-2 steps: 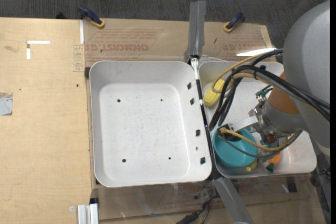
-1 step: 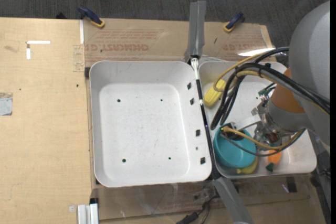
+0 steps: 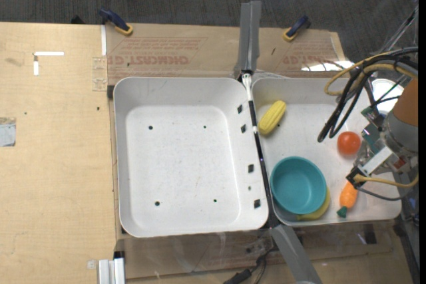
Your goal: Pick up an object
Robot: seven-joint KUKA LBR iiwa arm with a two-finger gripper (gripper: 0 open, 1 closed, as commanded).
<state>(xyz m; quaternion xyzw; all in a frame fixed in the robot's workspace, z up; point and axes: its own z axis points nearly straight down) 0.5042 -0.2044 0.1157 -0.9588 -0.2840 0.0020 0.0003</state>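
The right bin (image 3: 303,93) holds four things. A yellow corn cob (image 3: 272,116) lies near its left wall. A teal bowl (image 3: 298,184) sits at the front, resting on a yellow item (image 3: 318,212) that peeks out beneath it. A red ball (image 3: 348,142) lies toward the right side, and an orange carrot with a green tip (image 3: 347,197) lies near the front right corner. My gripper (image 3: 371,151) hangs low over the right end of this bin, just right of the red ball and above the carrot. Nothing is visibly held.
The left bin (image 3: 133,143) stands beside the right one, with a grey divider bar (image 3: 249,43) running back between them. Black and yellow cables (image 3: 353,93) loop over the right bin's far right corner. Two clamps hold cardboard behind the bins.
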